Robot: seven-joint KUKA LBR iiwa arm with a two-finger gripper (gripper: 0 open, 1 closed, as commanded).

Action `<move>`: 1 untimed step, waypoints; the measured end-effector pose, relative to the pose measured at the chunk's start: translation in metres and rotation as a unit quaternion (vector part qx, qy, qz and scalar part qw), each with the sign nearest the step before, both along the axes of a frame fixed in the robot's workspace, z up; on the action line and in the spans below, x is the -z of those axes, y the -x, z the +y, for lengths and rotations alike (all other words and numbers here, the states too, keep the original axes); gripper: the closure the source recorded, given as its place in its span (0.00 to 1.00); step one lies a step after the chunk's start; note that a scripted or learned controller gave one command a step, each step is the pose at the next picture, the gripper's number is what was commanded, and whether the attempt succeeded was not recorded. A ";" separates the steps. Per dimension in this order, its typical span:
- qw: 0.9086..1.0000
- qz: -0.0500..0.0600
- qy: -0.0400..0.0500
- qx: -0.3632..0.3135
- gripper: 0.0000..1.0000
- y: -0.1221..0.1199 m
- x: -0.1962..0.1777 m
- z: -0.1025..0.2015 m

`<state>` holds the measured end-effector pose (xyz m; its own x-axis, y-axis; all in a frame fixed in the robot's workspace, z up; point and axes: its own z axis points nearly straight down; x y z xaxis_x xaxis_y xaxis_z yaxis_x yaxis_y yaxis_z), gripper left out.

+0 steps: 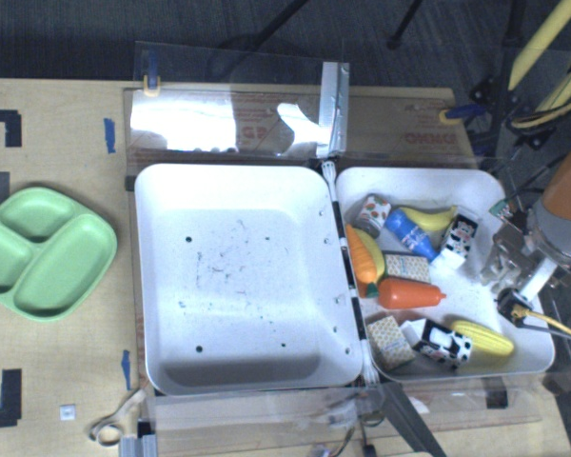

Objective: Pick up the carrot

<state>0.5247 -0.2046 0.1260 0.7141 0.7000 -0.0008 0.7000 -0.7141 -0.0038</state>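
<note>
the carrot [411,294] lies unlifted in the right bin [538,346], the gripper [516,284] at its 3 o'clock, jaws' state unclear.

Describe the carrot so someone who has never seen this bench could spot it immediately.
Look in the right bin, the one crowded with toys. The carrot lies near its middle, pointing right. It is plain red-orange and tapered, unlike the yellow bananas around it.
</note>
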 end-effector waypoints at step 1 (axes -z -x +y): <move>1.000 -0.001 0.000 0.000 1.00 -0.001 -0.010 0.001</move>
